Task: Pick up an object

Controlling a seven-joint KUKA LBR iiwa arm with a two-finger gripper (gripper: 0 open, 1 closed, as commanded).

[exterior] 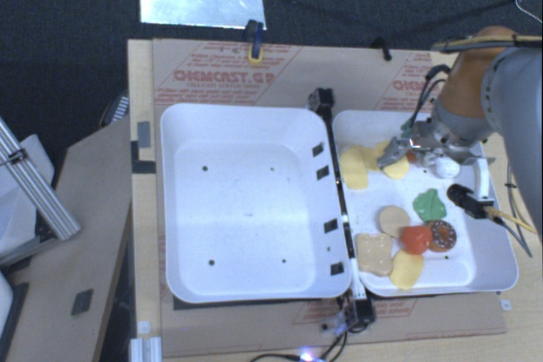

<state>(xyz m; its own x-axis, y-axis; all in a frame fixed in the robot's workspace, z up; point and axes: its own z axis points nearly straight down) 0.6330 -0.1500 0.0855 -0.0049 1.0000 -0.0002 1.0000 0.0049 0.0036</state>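
Bench holds two white bins; right bin (496, 271) carries toy food. Your gripper (400, 150) sits low at its far side, tips touching yellow pieces (356, 165) lying just left. Finger state: cannot tell, view blurred. Nothing visibly held.

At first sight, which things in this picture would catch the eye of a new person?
The grey arm with its orange band comes in from the right, and its hand sits low in the right bin, among yellow pieces. Nearer the camera in that bin lies a bright cluster: a green piece, a red one and pale ones. The left bin is a plain white tray.
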